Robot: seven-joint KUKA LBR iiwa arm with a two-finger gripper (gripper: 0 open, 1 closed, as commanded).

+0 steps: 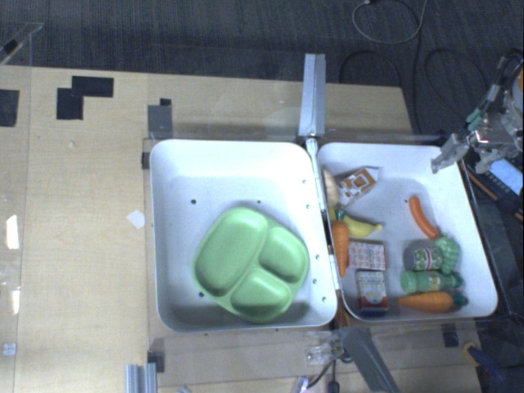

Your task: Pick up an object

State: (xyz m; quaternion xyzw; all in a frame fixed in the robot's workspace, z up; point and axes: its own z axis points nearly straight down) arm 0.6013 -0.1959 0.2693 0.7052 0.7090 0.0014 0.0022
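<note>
Two white bins [164, 244]: green divided plate [251, 262] left, crowded toy food [426, 258] right.

Toy foods [393, 252] lie scattered in right bin [483, 244]

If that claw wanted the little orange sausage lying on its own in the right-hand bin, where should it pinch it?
Probably across the middle of the small orange sausage, coming straight down. It lies flat and slanted on bare white floor of the right bin, apart from its neighbours, so fingers set crosswise to its length would have room on both sides.
</note>
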